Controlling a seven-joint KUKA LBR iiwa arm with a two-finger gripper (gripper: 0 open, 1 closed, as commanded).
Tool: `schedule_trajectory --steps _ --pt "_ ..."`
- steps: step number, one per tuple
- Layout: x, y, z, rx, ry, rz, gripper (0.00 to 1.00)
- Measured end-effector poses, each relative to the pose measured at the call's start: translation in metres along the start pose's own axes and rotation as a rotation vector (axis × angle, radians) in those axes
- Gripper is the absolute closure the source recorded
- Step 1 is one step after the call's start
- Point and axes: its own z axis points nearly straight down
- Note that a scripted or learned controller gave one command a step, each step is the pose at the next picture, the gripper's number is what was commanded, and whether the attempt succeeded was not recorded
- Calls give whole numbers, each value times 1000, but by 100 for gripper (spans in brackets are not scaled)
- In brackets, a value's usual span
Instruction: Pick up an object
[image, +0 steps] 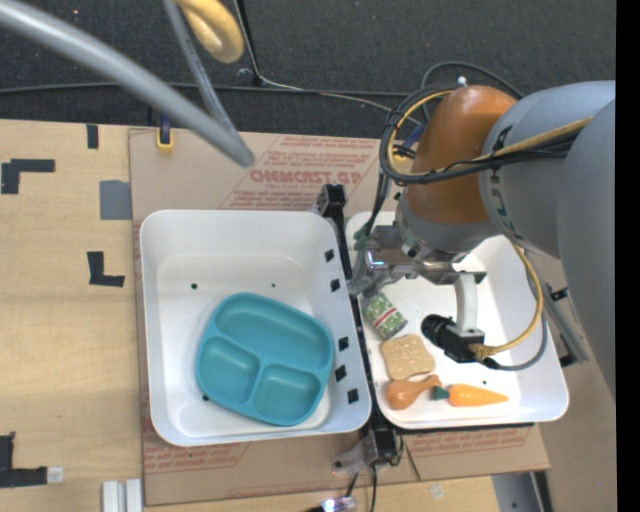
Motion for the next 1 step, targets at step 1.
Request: schedule_trajectory --steps 1 --pt "61 9 8 -2 0 -1 100"
